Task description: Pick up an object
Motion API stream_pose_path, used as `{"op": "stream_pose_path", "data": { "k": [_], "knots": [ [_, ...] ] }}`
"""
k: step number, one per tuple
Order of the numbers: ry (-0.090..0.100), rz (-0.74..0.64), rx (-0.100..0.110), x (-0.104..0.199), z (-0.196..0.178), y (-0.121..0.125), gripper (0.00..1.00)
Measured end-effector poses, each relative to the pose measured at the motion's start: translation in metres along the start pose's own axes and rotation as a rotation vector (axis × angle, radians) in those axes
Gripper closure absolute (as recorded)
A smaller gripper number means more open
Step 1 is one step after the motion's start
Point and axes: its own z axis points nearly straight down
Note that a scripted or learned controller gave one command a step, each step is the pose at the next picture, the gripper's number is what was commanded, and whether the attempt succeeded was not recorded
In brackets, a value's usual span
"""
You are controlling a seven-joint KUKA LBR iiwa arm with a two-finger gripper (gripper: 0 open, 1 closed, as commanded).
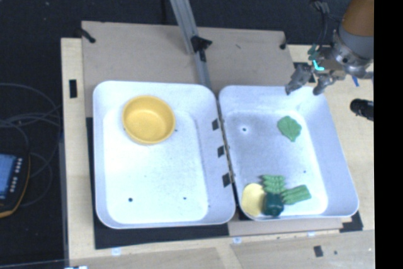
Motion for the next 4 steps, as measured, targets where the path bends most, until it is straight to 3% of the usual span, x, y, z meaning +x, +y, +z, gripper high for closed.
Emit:
{"op": "stream_pose_path", "data": {
  "k": [1,4],
  "knots": [
    [0.000,0.000,0.000,0.000,0.000,0.000,0.00],
    [0.000,0.000,0.005,0.000,0.155,-0.005,0.00]
  ]
}}
